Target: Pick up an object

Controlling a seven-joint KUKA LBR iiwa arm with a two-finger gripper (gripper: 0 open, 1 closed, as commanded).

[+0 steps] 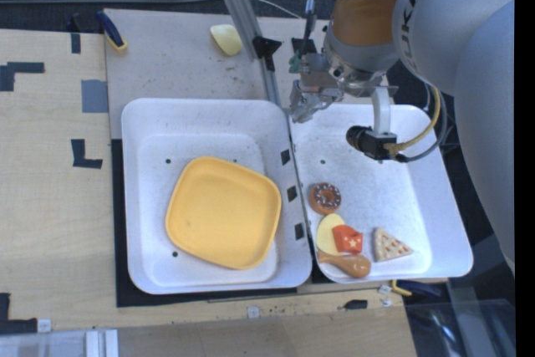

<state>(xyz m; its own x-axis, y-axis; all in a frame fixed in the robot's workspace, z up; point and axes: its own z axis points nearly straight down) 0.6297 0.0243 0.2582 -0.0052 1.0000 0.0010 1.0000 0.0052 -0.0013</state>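
Camera view: pincer [311, 106], grip state unclear, hangs over the right bin's [435, 213] far-left corner, well apart from the doughnut [324, 197].

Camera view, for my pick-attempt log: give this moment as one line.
arm: over right bin far edge | gripper: holds nothing visible | right bin: donut, pizza slice | left bin: yellow plate

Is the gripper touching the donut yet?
Apart. The camera view shows the gripper at the top edge of the right bin, with bare bin floor between it and the donut.
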